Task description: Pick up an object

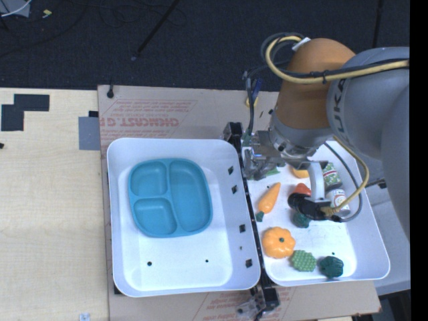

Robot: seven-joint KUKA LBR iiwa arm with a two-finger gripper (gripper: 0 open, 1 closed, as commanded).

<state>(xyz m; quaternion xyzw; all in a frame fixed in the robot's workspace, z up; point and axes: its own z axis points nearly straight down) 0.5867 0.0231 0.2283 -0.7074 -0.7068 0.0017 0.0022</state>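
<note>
My gripper (259, 166) hangs low over the far left corner of the right bin (374, 246), just above the top end of an orange carrot (269, 197) that lies along the bin's left wall. Nothing shows held in it. An orange pumpkin (278, 242) sits nearer the front. To its right are a light green bumpy piece (303, 260) and a dark green one (330, 266). A red item (301, 188), a yellow item (300, 173) and a small labelled can (332, 176) lie under the arm, partly hidden.
The left bin (127, 259) holds a blue divided plate (169, 196). A second small can (340, 199) and a dark green bit (300, 221) lie mid right bin. The grey arm with its orange band (314, 92) covers the right bin's far side.
</note>
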